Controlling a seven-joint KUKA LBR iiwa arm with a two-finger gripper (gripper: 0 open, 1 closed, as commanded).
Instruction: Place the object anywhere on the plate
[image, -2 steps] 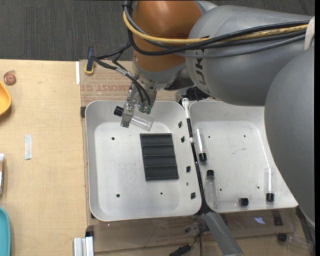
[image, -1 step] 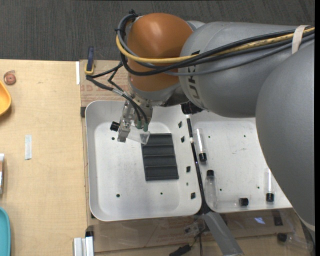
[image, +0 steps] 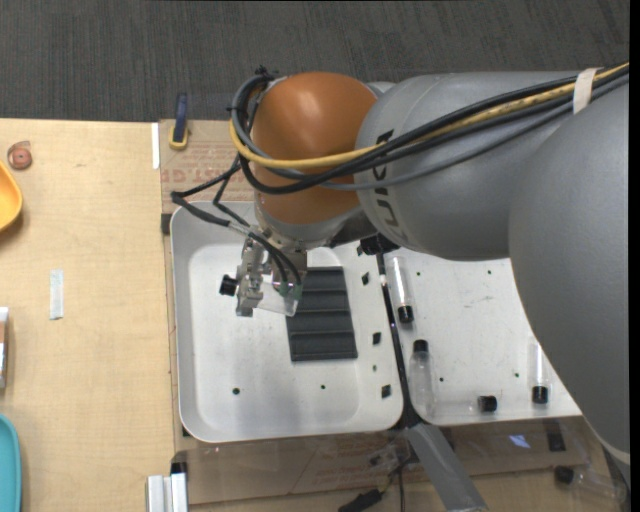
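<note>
Two shallow white bins sit side by side on the light wooden bench (image: 90, 300). Closest to us, at the bench's left edge, is a bit of a blue-green thing (image: 8, 465). The left white bin (image: 185, 400) has a flat black ribbed plate (image: 322, 320) lying in it, close to the wall it shares with the right white bin (image: 470, 330). The right bin has a few small black bits (image: 487, 404) near its front edge.

The jaws hang over the left bin, just beside the plate's left top corner. I cannot tell if the jaws are open or closed. I also cannot tell if they hold the object, since it is too blurry there. Nothing I can make out lies on the plate.

Above the jaws is the round orange band (image: 300, 130) of the big grey arm (image: 480, 180), with yellow and black cables (image: 400, 140) running along it. Farther back, a small blue clamp (image: 181, 108) stands at the bench's far edge. Behind that is dark grey carpet floor (image: 300, 40).
</note>
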